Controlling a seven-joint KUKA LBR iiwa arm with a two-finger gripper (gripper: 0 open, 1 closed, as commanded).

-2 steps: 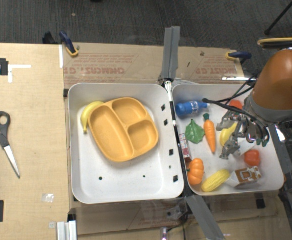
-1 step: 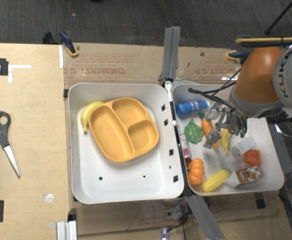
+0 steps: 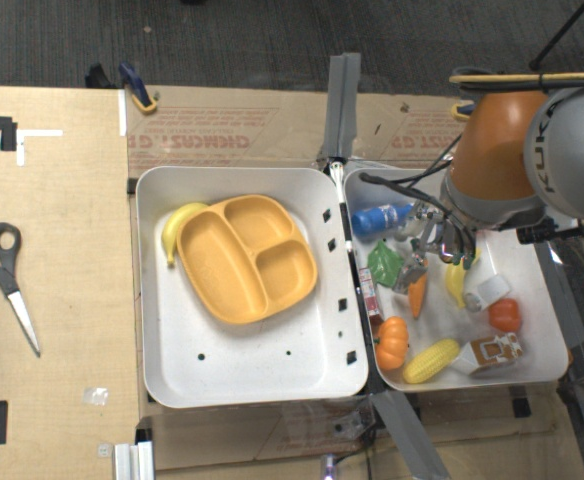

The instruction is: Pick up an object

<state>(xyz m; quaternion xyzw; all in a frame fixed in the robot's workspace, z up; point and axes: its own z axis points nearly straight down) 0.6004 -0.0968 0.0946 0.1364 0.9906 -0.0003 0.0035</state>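
Two white bins sit side by side on the bench as we watch the arm point(image 3: 532, 158) reach in from the right and lower its gripper point(image 3: 434, 243) over the crowded right bin point(image 3: 542, 368). Whether the fingers stand wide, narrow or closed we cannot tell; the wrist and cables hide them from above.

No object shows between them, so we judge the pick not yet made. Candidates lie close: a blue bottle point(image 3: 380, 218) just left of the gripper, a green packet point(image 3: 384, 265) below it, a carrot point(image 3: 417, 294) and a small yellow banana point(image 3: 456, 282) right under the tool. Farther down the bin lie a small pumpkin point(image 3: 393, 341), a corn cob point(image 3: 431, 360), a tomato point(image 3: 505, 314) and a little carton point(image 3: 496, 350). In the left bin point(image 3: 172, 368), a yellow divided plate point(image 3: 244, 258) rests against a second banana point(image 3: 175, 230).

To do this well, we would have the gripper settle on one item, likely the carrot or the small banana, with the fingers straddling its narrow width, not its length. Neighbours touch or nearly touch here, so a descent centred on the chosen piece matters; an off-centre close could pinch the packet's edge or nudge the bottle. We would lift straight up before travelling.
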